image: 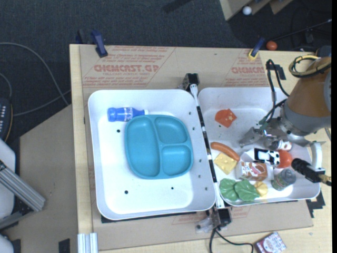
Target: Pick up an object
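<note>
- Nothing is lifted yet, as far as I can judge: every item I can see lies on a bin floor, so the pick is not done.
- Two bins sit side by side. My arm reaches over the right one, with my gripper low near its middle.
- Whether my fingers are spread or pressed together I cannot tell; the metal parts blur together, and I see no item between them.
- Candidates nearest me: the red block just up and left of the gripper, the sausage and the cheese below and left of it.
- Further down lie a snack packet, a green leafy toy and a grey can along the near wall, crowded together.
- The left bin holds a blue tray and a small blue bottle touching the tray's top edge, well apart from me.
- Left to do, in my judgement: settle on one item, close on it, and raise it clear of the floor.
</note>
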Available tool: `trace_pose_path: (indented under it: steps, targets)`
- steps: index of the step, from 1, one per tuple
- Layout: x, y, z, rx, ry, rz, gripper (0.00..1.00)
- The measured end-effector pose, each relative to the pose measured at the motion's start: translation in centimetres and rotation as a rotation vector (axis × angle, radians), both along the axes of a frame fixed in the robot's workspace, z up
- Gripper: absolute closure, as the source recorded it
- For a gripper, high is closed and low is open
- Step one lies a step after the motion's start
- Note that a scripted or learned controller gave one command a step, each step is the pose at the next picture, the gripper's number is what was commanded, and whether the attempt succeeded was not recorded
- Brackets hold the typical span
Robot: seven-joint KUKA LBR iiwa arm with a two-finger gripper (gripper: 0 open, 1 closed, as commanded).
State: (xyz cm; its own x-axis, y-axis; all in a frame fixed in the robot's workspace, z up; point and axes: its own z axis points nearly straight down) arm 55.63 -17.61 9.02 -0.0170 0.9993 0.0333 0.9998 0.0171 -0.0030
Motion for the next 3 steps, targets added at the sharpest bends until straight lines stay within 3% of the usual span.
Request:
trace_pose_path:
  steps: [1,2,3]
  targets:
    - [-0.1,-0.1,-0.1,0.003,-0.001,0.002,0.0]
    - [-0.3,-1.9,-0.4,-0.033,-0.002,-0.018,0.0]
    - [-3.5,2.6,-0.6,-0.032,-0.002,-0.016,0.0]
